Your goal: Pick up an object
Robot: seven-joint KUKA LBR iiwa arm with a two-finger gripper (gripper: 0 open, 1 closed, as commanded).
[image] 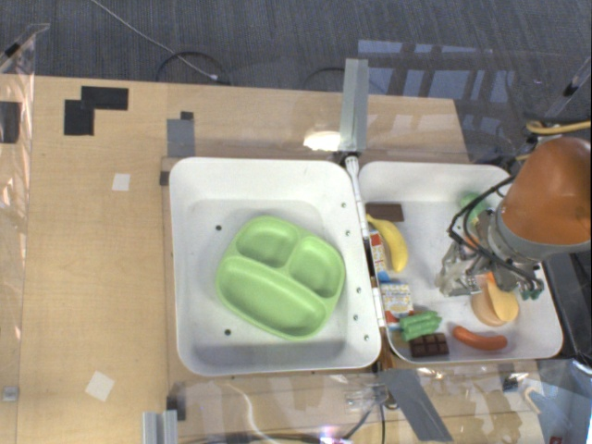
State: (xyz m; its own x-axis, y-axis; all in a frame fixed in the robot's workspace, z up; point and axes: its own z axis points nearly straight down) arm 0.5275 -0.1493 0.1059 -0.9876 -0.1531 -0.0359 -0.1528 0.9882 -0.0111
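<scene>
Objects for the picking lie scattered in the right bin (435, 351), and none of them is lifted yet as far as we can see. We find the claw (460, 278) low over that bin's floor, at about 3 o'clock from the bin's middle, under the orange band and grey wrist of the arm (546, 197). Whether it is spread or closed we cannot tell; the metal parts blur together, and nothing shows clamped in it. Just beside the claw at 4 o'clock is a tan, rounded piece (499, 305), perhaps bread or a pear, partly under the wrist. At 5 o'clock from the claw lies a sausage (479, 339) near the bin's lower rim. Out at 7 o'clock we see a green item (421, 323) with a chocolate bar (428, 345) just below it. At 9 o'clock a banana (393, 241) lies along the divider, with a small brown block (387, 213) at its upper end. A bit of green (470, 199) peeks out at 12 o'clock, behind the cables. Well apart at 9 o'clock, the left bin (185, 248) holds a green tray (280, 276) with three wells. We judge the task as barely begun: the claw is down among the items, but the grasp and the lift both remain.
</scene>
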